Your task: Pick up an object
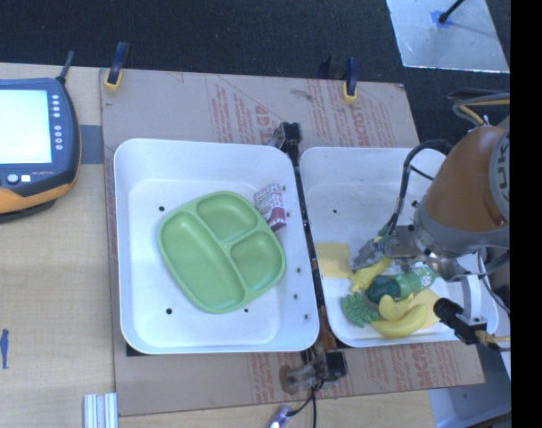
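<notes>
Crowding the near corner of the right bin [360, 176], a yellow banana [405, 317], a green leafy toy [358, 310], a dark green piece [396, 287] and a flat yellow sponge [332, 259] lie touching. The gripper [378, 252] hangs just over them; I cannot tell how its fingers stand or whether they hold anything. Smooth, curved plastic could slip, and a close could catch two pieces. Well apart, the left bin [133, 239] bears a glossy green divided plate [221, 251] and a small carton [271, 205].

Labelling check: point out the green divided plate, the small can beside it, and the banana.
green divided plate [221, 251]: camera view, centre ridge of the plate.
small can [271, 206]: camera view, its label side.
banana [405, 319]: camera view, middle of the yellow curve.
</notes>
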Controlling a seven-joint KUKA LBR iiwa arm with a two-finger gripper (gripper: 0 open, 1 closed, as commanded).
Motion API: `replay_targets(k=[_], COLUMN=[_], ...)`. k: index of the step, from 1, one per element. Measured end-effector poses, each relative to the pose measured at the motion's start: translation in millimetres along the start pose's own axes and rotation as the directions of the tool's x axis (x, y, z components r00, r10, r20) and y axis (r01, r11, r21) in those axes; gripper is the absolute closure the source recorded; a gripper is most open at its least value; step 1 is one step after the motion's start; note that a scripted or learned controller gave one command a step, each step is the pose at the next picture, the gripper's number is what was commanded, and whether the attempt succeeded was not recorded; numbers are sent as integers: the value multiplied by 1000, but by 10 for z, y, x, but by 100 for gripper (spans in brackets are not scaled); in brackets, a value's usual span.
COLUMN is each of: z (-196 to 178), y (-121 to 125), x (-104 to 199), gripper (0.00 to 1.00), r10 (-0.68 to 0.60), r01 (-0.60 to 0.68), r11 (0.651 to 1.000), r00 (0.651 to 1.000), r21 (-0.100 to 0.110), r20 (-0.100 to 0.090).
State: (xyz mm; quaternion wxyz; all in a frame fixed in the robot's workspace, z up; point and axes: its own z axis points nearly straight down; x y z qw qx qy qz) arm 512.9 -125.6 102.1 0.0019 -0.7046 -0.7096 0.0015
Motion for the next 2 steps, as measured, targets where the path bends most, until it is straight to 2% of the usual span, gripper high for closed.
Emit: replay_targets(k=[1,2], z=[102,1], y=[541,540], x=[327,315], gripper=[0,100], r10=[0,0], r01=[0,0], r11=[1000,1000], r00=[1000,1000], r21=[-1,2], r20=[1,2])
